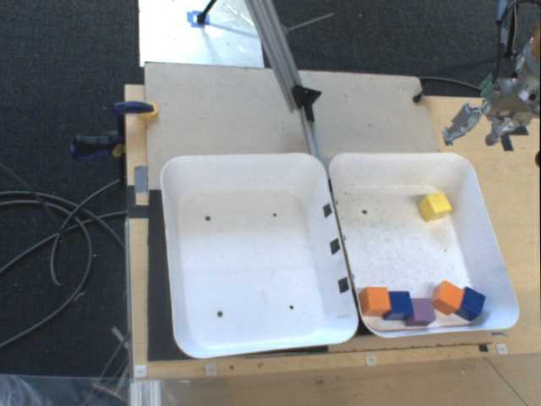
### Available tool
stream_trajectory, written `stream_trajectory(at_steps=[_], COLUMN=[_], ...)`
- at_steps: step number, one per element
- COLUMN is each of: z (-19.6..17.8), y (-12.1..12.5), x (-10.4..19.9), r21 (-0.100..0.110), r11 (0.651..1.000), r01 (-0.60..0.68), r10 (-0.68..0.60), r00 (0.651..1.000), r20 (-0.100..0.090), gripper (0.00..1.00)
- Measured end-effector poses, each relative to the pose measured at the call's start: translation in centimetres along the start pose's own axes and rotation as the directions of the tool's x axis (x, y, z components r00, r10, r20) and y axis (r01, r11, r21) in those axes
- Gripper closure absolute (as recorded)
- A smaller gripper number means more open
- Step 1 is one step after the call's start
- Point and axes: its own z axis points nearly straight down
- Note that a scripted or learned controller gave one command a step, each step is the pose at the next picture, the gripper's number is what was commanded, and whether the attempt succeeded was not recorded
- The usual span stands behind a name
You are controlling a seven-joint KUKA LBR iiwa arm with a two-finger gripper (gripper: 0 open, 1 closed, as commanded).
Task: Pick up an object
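- Gripper (483, 125) at the frame's upper right, above the right bin (486, 218), fingers spread, holding nothing.
- Yellow cube (434, 205) lies alone in that bin; other blocks (418, 304) along its lower edge.
- Nothing picked yet.

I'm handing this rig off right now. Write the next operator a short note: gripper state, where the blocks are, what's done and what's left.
Gripper: open, holding nothing, raised above the bench beyond the far right corner of the right white bin.

Blocks, all in the right bin: small yellow cube alone near the far side. Along the near wall, in a row: orange cube, blue cube, purple cube, second orange cube, second blue cube, packed close together.

Left white bin: no blocks in it.

Done: nothing picked yet.

Left: descend on one block and grasp it. The yellow cube looks easiest, since it stands apart.
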Motion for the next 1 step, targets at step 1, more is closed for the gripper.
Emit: stream_trajectory(at_steps=[1], z=[17.17], y=[-0.92], x=[-0.24], r21=[0.007], r11=[1.000], r01=[-0.003], r10=[0.003], r00=[1.000], r20=[-0.003], gripper=[0.00])
